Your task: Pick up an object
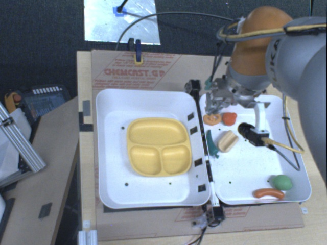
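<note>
My gripper [213, 107] hangs over the far left part of the right bin [255, 172]. Just below its tip lie a flat orange piece [212, 119] and a red-orange piece [229, 118], side by side. A tan block [228, 141] lies nearer the front, with a teal thing [211, 148] beside it at the bin's left wall. In the front right corner sit a green ball [281, 182] and an orange sausage shape [268, 193]. Nothing shows between the fingers.
The left bin [110, 152] holds a yellow divided plate [157, 146] in its middle. A ridge with black clips [200, 137] separates the two bins. The arm's bulky grey and orange body [265, 40] looms over the right bin's far side.
</note>
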Controlling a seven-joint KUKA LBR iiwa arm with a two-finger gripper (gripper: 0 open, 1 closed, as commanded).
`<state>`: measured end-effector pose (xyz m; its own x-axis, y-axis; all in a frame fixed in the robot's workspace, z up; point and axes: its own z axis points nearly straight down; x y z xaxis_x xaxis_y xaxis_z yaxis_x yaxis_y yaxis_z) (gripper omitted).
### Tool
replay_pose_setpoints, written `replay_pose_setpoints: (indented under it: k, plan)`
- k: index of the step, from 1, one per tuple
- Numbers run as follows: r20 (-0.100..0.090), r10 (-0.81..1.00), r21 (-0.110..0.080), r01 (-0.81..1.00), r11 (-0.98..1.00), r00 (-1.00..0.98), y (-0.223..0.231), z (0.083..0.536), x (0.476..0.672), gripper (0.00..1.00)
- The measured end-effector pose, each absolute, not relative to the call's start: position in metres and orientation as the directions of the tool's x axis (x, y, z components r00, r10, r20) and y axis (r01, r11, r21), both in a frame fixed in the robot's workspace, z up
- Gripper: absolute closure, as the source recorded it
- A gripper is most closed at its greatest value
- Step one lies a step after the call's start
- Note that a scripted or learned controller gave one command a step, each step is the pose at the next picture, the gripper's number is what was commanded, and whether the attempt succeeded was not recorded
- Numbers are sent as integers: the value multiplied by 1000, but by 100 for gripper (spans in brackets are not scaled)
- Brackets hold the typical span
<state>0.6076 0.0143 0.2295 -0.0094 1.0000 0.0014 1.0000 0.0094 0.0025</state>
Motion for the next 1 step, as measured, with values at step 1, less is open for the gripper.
replay_pose_setpoints:
  k: [1]
  plan:
    - [2,1000,3,1000,10,-10,72,220,618,100]
